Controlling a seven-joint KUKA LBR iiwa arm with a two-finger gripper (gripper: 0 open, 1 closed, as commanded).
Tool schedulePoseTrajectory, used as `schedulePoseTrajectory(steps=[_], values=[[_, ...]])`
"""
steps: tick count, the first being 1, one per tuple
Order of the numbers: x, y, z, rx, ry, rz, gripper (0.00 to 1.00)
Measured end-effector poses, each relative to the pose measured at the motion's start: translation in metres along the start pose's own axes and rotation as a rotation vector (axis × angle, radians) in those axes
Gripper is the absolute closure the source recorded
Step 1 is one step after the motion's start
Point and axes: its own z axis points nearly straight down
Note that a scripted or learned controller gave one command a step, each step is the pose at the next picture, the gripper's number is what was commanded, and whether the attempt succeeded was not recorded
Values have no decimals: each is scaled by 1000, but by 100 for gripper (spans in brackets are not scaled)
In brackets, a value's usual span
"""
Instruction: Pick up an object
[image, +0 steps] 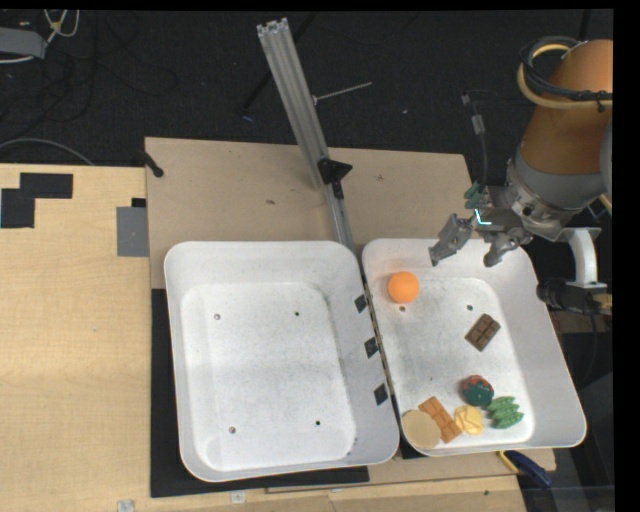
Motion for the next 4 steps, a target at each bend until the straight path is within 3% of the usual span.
schedulePoseTrajectory(steps=[1,4], values=[[-1,1,-2,-5,0,1,0],[3,-2,158,1,1,5,0]])
